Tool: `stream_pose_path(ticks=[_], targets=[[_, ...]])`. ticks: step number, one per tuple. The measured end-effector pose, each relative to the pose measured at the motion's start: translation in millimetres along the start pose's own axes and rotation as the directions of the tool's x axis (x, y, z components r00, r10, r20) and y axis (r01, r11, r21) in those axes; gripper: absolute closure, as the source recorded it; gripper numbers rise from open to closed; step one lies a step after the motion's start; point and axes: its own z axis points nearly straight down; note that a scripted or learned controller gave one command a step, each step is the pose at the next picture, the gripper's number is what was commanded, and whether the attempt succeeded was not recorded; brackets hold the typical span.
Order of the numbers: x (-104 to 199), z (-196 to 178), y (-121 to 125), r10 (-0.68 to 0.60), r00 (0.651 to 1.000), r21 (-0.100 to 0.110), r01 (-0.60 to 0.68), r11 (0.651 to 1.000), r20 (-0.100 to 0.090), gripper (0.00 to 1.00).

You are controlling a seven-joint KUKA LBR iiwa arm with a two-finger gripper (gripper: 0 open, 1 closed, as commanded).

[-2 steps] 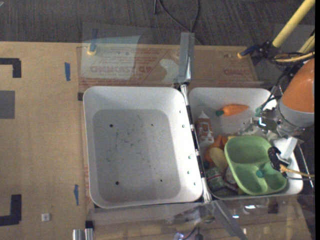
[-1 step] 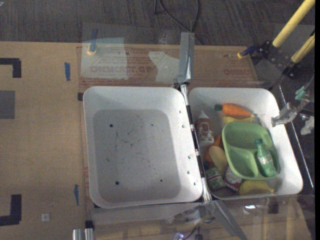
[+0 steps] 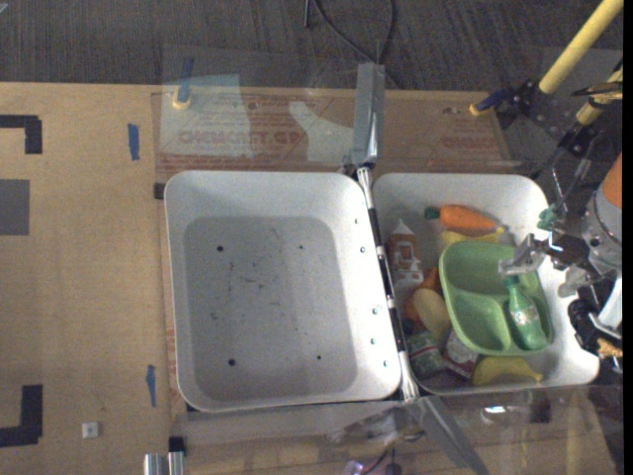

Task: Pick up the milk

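end effector (image 3: 524, 257) over right bin's (image 3: 564, 364) right side, above green bottle (image 3: 525, 315) | grip state: cannot tell | milk (image 3: 404, 248) upright at bin's left wall, untouched

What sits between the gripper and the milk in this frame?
In the camera view, the green bowl lies between the gripper and the milk; its left rim is the part nearest the milk.
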Motion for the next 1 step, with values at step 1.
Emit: stream_pose_path(ticks=[1], targets=[[100.9, 126.4, 99.8, -0.055, 0.999, -0.016, 0.055, 0.998, 0.0, 0.0]])
